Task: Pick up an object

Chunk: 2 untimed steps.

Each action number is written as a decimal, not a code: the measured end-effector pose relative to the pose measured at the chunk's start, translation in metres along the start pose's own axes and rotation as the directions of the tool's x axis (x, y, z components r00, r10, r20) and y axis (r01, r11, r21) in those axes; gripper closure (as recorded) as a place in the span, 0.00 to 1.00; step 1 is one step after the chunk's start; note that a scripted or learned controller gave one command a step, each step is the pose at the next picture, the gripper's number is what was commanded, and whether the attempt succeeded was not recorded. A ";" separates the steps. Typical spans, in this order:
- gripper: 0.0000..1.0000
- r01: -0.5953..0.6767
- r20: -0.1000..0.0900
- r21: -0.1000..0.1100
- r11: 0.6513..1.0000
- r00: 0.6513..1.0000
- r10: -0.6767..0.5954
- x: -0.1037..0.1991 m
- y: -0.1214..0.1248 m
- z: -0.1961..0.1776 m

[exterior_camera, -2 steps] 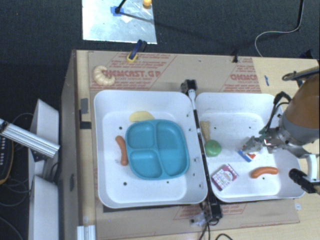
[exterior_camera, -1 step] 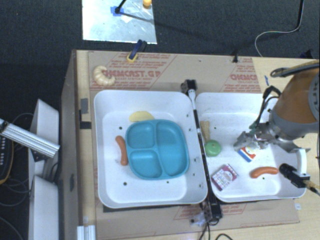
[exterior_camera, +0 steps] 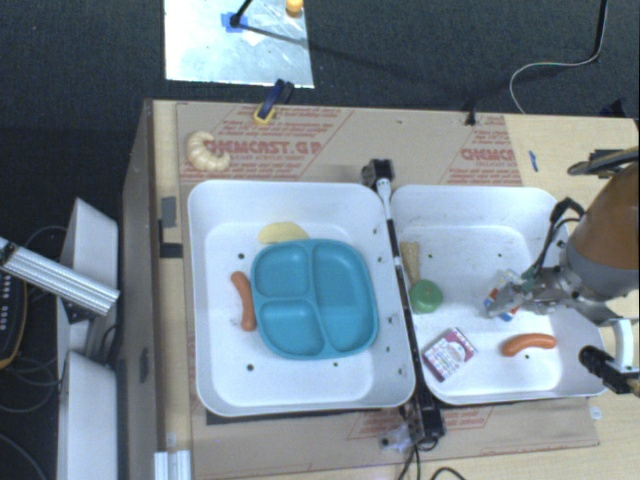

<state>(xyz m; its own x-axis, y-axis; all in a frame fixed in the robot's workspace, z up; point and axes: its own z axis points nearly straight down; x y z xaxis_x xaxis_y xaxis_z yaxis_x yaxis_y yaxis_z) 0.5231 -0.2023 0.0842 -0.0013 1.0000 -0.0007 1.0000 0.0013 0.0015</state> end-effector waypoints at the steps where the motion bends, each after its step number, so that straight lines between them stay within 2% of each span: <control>1: 0.00 0.002 0.000 -0.001 1.000 1.000 -0.002 0.020 0.106 0.000; 2: 1.00 0.005 -0.004 0.016 1.000 1.000 -0.005 0.019 0.102 -0.009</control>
<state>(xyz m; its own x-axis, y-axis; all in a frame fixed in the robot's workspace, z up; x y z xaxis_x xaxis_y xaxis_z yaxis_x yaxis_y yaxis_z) 0.6253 -0.1827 0.0933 -0.0063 1.0000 0.0034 0.9999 0.0064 -0.0150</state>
